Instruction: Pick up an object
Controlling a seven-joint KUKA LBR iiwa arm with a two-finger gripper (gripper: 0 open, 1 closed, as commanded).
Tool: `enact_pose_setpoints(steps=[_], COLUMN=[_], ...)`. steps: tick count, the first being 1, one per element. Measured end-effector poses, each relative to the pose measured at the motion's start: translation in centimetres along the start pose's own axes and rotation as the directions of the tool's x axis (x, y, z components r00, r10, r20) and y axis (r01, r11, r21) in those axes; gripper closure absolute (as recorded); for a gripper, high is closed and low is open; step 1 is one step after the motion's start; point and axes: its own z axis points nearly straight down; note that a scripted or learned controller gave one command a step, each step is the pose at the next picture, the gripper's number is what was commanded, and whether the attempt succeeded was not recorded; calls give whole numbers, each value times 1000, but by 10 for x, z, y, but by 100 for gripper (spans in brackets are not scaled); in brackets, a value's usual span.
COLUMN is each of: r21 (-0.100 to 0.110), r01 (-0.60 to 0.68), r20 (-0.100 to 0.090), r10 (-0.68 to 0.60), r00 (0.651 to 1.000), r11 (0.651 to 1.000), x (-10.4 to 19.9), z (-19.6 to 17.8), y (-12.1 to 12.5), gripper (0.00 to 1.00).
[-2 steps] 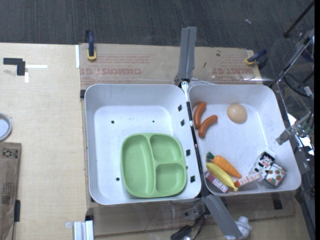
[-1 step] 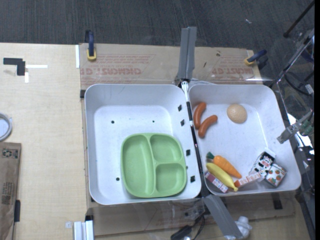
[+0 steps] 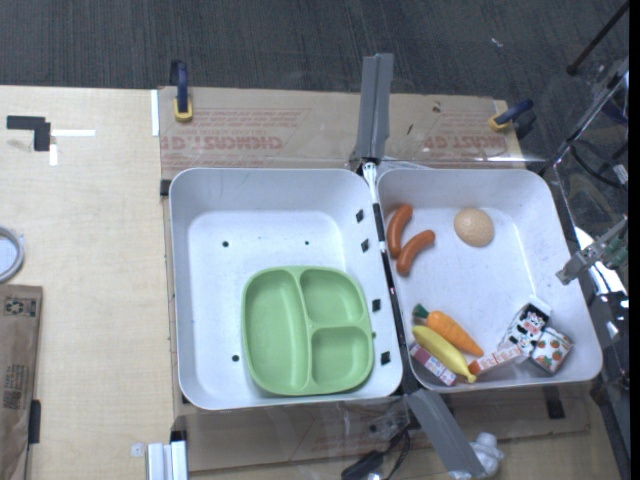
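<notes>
1. Table [image 3: 90, 218] of pale wood on the left carries a roll of tape [image 3: 6, 255] at the view's edge, with a brown paper bag [image 3: 20, 358] just below it.
2. Left bin [image 3: 200, 228] holds a green divided plate [image 3: 306, 330], lying flat toward the bin's near right corner.
3. Right bin [image 3: 520, 193] touches the left bin along their shared rim and holds all the small things.
4. Two orange-red sausages [image 3: 405, 238] lie side by side near the right bin's left wall, toward the far end.
5. A tan egg [image 3: 474, 227] sits to the right of the sausages, apart from them.
6. A carrot [image 3: 452, 331] and a yellow banana [image 3: 440, 353] lie touching at the near left of the right bin, both slanted.
7. A red and white packet [image 3: 496, 360] lies just right of the banana, and a small patterned carton [image 3: 538, 338] rests in the near right corner.
8. The claw [image 3: 578, 266], a grey metal part, stands at the right bin's right rim, above the carton in the view and well apart from the egg and sausages. Whether it is released or clenched cannot be told, and nothing is seen in its grasp.
</notes>
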Motion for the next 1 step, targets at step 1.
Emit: enact_pose_setpoints(steps=[1], r21=[2], r01=[1], r20=[-1], r10=[-1], r00=[1000], r11=[1000], x=[-1], z=[-6], y=[1], gripper=[100])
